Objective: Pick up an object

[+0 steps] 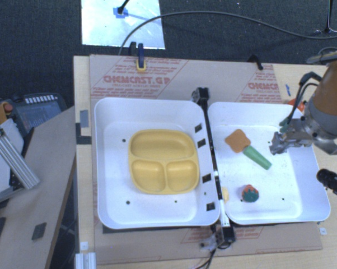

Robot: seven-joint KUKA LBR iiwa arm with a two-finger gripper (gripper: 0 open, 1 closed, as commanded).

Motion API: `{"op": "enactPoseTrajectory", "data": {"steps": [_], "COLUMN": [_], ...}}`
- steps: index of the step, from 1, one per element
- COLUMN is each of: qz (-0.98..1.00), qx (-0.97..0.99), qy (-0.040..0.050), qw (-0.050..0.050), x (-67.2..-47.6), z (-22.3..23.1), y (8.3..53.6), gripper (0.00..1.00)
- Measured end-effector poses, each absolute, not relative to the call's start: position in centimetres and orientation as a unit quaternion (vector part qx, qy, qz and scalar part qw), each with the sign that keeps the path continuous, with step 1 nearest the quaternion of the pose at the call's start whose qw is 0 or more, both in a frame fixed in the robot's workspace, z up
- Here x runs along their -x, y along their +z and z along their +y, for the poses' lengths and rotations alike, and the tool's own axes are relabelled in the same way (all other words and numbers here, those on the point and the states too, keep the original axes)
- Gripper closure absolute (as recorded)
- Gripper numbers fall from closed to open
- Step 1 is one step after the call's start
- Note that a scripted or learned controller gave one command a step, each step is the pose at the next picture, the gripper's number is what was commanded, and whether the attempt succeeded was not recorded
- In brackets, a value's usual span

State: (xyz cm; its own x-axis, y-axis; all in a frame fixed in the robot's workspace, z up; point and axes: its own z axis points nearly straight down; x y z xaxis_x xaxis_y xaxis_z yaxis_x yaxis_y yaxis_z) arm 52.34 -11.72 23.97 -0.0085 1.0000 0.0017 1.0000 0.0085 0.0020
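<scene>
Spatula lying in the right bin (303, 206)
Orange-bladed, green-handled spatula (248, 148) is lying diagonally, blade pointing upper-left; claw (277, 144) is hovering beside its handle, grip unclear.

you see the gripper (278, 143) over the right bin (303, 206), near a green-handled spatula (248, 148); a yellow tray (162, 161) sits in the left bin (110, 150).
</scene>
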Motion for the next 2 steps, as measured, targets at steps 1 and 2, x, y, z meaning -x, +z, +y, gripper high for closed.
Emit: {"op": "enactPoseTrajectory", "data": {"steps": [1, 2], "qz": [0.711, 0.711], "qx": [-0.704, -0.703], "qy": [0.0014, 0.0012], "qw": [0.000, -0.001], "x": [-52.5, -51.7], "z": [-6.3, -0.6], "y": [22.9, 21.9], "gripper": [1.00, 1.00]}}
